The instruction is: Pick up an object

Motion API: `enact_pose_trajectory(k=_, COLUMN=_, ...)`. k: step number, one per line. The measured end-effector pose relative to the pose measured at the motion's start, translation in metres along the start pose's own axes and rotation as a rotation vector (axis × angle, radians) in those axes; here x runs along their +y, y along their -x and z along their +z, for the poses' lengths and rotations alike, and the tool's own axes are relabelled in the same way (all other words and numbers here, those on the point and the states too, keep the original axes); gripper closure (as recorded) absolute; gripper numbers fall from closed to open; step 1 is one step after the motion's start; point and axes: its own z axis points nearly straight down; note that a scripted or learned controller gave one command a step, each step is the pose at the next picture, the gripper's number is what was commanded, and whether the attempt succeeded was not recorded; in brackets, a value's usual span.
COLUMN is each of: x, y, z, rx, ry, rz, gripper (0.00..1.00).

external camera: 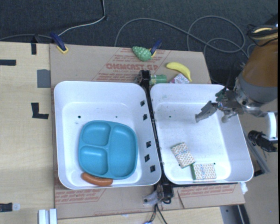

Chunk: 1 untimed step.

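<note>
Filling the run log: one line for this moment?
pincer open, holding nothing | above right bin | two packets lying there

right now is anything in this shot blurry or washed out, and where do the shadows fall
In the camera view, the two-finger gripper is soft and smeared; the white right bin glares brightly, washing out its floor detail; the blue three-compartment plate in the white left bin stays sharp, casting a thin shadow along its lower edge; the patterned packets look slightly fuzzy.
</note>
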Motion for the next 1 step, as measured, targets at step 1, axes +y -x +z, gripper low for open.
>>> enact_pose_trajectory(k=1, x=-0.0254, y=-0.0368, z=0.0949, rx=0.003, ry=-0.002, rz=-0.002, gripper=0.00)
